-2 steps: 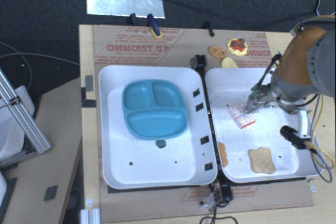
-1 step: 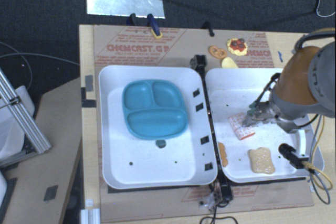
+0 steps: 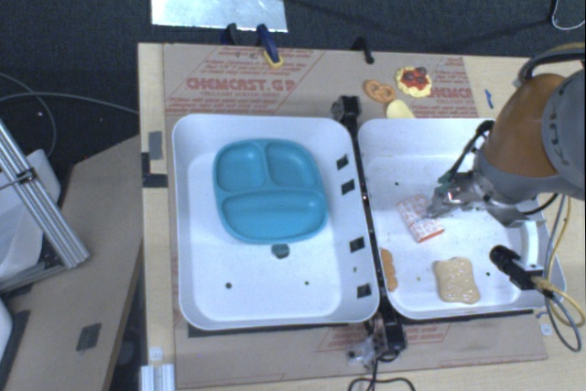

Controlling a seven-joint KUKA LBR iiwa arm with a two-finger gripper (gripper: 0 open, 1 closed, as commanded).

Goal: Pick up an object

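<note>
1. The right bin (image 3: 403,142) is the landmark: near its middle lies a small pink-and-white packet (image 3: 420,219), and toward its front wall a tan toast-shaped piece (image 3: 456,279).
2. The gripper (image 3: 443,199) sits low inside that bin, just beside the packet's right end, seemingly touching it.
3. How wide it stands, and whether it has anything, I cannot tell; the tip is too small and cluttered.
4. The packet lies flat on the bin floor, so judging by that, nothing is lifted yet.
5. Left of the right bin, the other bin (image 3: 197,288) carries a blue divided plate (image 3: 270,190).
6. Remaining, in my judgement: close on the packet and raise it clear.
</note>
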